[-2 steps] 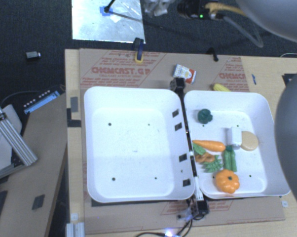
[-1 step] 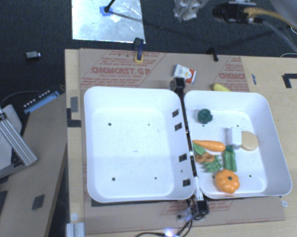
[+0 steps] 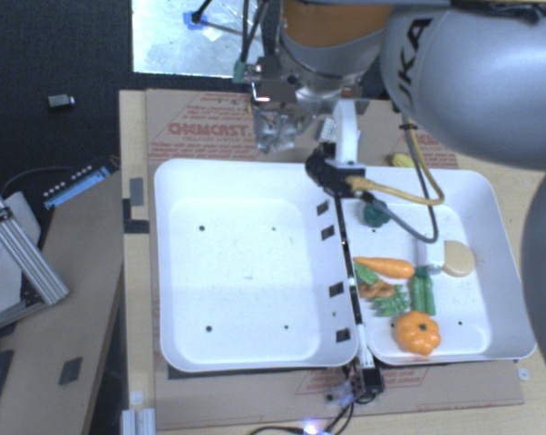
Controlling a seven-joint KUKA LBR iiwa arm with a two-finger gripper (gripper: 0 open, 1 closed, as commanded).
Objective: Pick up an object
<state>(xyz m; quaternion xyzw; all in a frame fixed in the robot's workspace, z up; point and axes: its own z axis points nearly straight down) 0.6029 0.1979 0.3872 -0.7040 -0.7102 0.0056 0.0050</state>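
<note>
Overhead, the jaws (image 3: 275, 134) hang above the left bin's (image 3: 178, 333) far rim; whether they are open I cannot tell.
Rightward, the right bin (image 3: 491, 333) holds a tapered carrot (image 3: 385, 266), green pods (image 3: 422, 291), a round, ribbed pumpkin (image 3: 417, 332) and a smooth beige disc (image 3: 458, 258).

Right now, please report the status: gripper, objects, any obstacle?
Gripper above far edge of left bin, nothing seen between fingers. Carrot, pumpkin in right bin. Yellow hose crosses it.
</note>
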